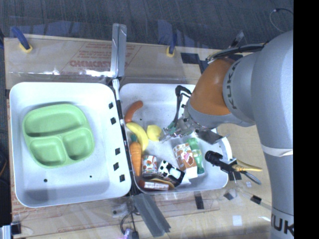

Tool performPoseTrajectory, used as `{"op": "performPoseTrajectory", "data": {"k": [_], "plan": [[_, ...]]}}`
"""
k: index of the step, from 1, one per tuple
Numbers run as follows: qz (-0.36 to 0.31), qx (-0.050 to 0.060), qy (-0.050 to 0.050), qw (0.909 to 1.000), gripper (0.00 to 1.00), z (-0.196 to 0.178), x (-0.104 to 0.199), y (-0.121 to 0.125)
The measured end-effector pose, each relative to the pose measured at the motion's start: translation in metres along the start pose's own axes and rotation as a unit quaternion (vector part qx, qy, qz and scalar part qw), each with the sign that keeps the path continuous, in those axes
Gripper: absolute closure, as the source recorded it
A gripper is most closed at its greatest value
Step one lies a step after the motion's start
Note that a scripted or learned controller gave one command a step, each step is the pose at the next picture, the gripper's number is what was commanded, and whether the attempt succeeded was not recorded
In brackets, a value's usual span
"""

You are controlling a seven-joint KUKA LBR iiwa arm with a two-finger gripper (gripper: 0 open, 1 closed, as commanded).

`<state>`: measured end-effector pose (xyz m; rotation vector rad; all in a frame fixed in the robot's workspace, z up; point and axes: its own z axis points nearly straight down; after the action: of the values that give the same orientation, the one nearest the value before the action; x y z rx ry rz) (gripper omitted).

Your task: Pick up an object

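- My gripper (172, 129) hung low in the right bin (149, 91), just beside the lemon (153, 132) & banana (137, 133).
- Jaw state: couldn't tell, wrist blocked it.
- Lemon looked the best target; it sat clear of the carton (185, 156).
- Judged: centre over it, drop straight, avoid nudging the banana.
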<state>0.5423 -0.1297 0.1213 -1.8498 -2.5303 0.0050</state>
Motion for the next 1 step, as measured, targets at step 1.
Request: {"op": "performPoseTrajectory", "data": {"k": [1], "plan": [[0.000,0.000,0.000,1.0000,0.00,0.0000,0.0000,0.0000]]}}
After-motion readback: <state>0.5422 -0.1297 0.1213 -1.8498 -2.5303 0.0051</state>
